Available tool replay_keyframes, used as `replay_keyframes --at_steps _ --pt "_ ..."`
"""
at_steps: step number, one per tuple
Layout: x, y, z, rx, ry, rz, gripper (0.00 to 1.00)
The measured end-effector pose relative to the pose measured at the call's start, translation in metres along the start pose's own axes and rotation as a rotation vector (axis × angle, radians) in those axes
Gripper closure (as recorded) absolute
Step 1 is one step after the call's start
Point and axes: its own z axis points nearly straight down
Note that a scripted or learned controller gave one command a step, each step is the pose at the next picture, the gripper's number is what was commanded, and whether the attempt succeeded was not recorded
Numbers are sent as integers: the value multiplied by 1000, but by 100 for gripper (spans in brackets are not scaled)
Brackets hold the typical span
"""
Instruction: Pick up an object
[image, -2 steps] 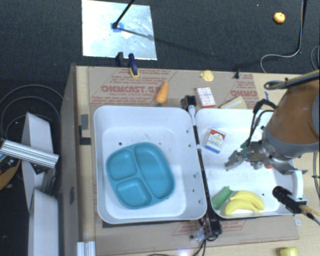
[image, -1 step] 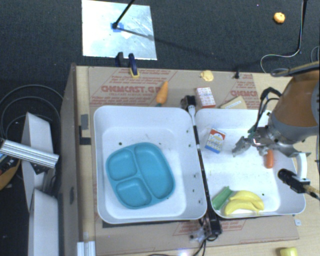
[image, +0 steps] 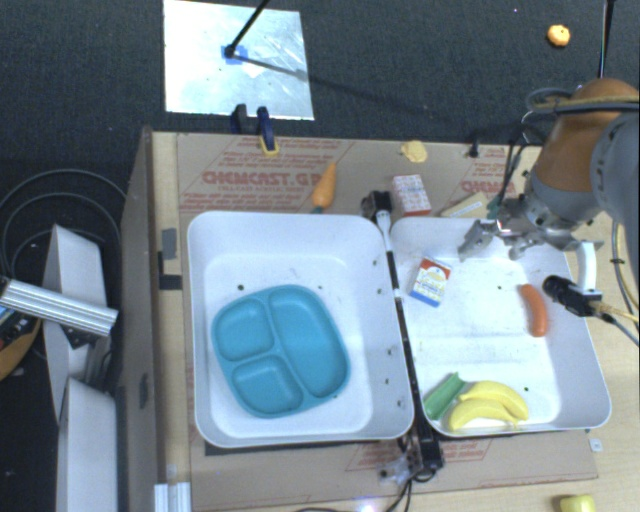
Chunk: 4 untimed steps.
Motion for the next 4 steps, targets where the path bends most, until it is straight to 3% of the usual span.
replay_keyframes --at_steps 1,2,3,4 --pt "27 26 -60 0 2 -1 0" --pt "25 25 -68 1 0 -2 100" --pt "57 25 -95 3 3 -2 100" --pt "42 24 -108 4 2 5 100"
